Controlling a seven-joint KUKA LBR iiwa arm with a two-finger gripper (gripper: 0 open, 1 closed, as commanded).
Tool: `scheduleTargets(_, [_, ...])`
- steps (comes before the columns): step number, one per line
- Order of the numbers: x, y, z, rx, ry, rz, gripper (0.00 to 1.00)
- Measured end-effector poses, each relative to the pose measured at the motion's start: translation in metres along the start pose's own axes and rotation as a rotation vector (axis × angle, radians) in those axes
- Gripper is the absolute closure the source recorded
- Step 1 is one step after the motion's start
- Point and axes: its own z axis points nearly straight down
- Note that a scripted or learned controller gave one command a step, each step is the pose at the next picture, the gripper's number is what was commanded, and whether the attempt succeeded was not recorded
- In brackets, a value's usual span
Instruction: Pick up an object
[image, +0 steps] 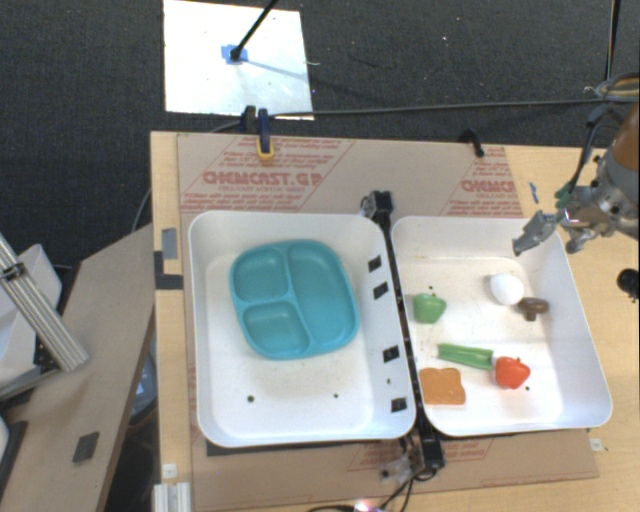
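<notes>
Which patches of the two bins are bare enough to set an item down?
Left bin: the floor strip between the blue tray and the near wall. Right bin: the far strip beyond the green pepper and white egg. Crowded: its near half, around the bread and tomato.

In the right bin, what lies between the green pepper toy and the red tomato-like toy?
In the camera view, a long green bean-shaped toy lies between the green pepper toy and the red tomato-like toy.
</notes>
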Motion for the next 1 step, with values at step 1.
scheduleTargets(1, [0.0041, -0.0085, 0.0481, 0.000, 0.000, 0.001, 0.00])
